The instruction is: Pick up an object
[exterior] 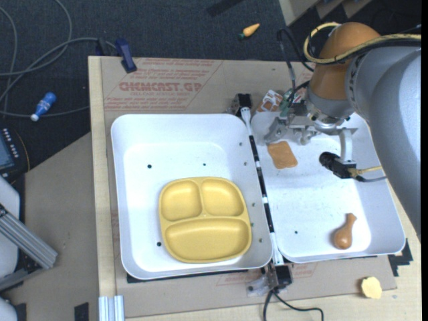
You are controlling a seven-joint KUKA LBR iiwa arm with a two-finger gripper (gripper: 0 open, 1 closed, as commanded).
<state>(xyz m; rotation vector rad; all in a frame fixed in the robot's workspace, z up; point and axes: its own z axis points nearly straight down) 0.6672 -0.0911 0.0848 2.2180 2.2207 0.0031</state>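
A flat brown toast-like piece (283,155) lies at the upper left of the right bin (314,246), close to the divider. My gripper (290,135) hangs just above its far edge, open, with nothing between the fingers. A brown drumstick-shaped toy (344,231) rests near the right bin's front right corner, well apart from the gripper. The left bin (134,152) holds a yellow divided plate (203,219).
The grey arm with its orange band (341,52) covers the right bin's back right corner. A black fitting with a cable (334,163) hangs beside the gripper. A small yellow item (370,287) lies on the bench outside the bin's front right.
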